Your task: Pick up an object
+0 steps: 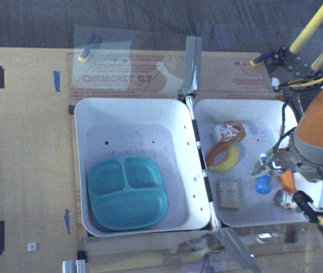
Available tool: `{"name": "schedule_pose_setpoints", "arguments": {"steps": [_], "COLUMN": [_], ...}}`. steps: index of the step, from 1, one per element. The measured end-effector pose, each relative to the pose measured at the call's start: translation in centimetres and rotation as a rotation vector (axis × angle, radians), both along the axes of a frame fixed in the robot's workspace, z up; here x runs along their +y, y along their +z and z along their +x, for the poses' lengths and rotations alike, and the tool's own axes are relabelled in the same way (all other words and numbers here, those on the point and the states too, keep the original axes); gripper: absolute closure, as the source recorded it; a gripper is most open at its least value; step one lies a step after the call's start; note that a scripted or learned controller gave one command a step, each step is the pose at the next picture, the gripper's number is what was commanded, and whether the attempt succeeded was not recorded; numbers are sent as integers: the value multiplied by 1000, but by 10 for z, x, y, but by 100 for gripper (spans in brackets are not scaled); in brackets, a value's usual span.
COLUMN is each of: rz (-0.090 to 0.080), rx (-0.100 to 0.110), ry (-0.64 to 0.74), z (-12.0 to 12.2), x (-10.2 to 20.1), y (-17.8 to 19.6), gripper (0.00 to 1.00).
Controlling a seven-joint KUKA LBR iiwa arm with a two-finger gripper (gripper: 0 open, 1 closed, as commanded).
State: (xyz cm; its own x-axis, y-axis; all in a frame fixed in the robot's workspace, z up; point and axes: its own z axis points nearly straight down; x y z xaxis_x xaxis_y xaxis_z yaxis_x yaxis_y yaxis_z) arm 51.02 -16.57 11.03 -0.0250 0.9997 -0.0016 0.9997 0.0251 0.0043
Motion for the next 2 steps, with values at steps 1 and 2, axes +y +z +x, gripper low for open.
{"name": "schedule_pose_setpoints", "arguments": {"steps": [1, 2], "rz": [-3, 1], "rx": [-11, 3], "ry": [29, 141], "z": [-1, 15], "x": [63, 94], "y": [-20, 74], "gripper": [100, 100]}}
